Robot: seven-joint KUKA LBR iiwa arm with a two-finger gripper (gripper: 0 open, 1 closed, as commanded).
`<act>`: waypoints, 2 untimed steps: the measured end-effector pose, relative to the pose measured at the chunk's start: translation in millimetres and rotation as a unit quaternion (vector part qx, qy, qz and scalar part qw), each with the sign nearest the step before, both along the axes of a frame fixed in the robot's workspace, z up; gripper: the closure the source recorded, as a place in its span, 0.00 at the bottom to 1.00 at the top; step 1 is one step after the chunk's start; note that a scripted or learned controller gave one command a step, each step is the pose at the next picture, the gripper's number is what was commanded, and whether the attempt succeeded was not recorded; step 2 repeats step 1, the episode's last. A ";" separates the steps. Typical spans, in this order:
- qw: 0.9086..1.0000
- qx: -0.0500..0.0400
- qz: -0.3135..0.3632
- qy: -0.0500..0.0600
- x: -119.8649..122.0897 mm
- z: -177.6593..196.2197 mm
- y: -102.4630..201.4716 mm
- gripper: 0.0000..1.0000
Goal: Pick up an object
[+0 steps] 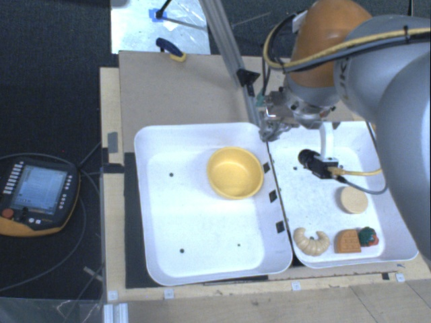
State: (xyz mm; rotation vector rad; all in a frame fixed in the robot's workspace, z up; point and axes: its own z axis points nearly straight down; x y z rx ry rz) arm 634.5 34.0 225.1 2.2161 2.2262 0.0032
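Beige croissant (312, 241), long axis left-right, tips down.

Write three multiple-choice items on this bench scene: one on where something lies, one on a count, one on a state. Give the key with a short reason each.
1. Where does the yellow bowl lie?
A. In the left bin
B. In the right bin
C. On the brown board behind the bins

2. How many toy food pieces lie in the right bin?
A. One
B. Two
C. Four

3. How does the yellow bowl sit?
A. Upside down
B. Upright, opening upward
C. On its side

Key:
1. A, the bowl rests near the left bin's right wall.
2. C, a round cracker, a croissant, an orange square piece and a small red and green piece lie there.
3. B, its hollow inside faces the camera.
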 end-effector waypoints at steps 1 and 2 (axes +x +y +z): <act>1.000 0.000 0.000 0.000 -8.9 8.8 48.5 1.00; 1.000 0.000 0.000 0.000 -8.9 8.8 48.5 1.00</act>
